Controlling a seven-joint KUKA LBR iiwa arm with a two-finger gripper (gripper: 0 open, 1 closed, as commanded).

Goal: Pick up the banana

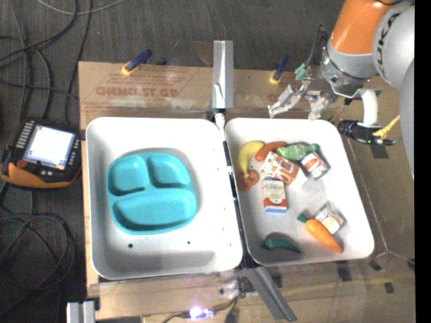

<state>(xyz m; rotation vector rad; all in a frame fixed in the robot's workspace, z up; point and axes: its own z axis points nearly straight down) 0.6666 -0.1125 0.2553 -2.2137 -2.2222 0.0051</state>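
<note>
The yellow banana (248, 155) lies in the right bin (357, 200), near its upper left corner, partly under a hot dog (264, 155) and small cartons. My gripper (297, 105) hovers over the bin's far rim, up and to the right of the banana. Its fingers (283, 104) are spread apart with nothing between them.
The right bin also holds a ketchup carton (274, 196), a red can (314, 164), a green packet (296, 151), a carrot (322, 233), another small can (330, 217) and a dark green piece (281, 243). A blue divided tray (153, 192) sits in the left bin (101, 247). A teach pendant (42, 153) lies far left.
</note>
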